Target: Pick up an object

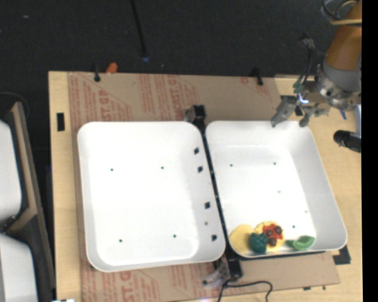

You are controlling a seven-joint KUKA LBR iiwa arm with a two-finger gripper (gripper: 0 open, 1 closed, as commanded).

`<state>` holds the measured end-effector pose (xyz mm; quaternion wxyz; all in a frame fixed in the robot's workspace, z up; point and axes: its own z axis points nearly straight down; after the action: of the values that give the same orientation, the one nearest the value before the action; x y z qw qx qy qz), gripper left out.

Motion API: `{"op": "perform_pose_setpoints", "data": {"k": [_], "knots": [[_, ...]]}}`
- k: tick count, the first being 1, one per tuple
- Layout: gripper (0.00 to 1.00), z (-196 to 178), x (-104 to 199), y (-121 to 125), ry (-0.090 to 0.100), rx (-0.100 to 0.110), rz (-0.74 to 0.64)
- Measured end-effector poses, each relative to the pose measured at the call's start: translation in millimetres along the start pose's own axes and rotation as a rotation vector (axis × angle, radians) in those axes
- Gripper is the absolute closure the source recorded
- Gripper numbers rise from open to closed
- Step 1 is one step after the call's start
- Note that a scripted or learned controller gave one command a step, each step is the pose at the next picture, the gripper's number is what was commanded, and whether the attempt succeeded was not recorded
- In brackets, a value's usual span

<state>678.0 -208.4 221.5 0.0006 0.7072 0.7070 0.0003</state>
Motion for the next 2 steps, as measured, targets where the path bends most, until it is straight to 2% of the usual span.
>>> {"op": "perform_pose_setpoints", "data": {"k": [1, 2], "knots": [[0.00, 117.0, 18.6, -89.7, 0.003, 0.011, 0.001], [0.00, 120.8, -2.4, -162.4, 0.000, 0.003, 0.005]]}}
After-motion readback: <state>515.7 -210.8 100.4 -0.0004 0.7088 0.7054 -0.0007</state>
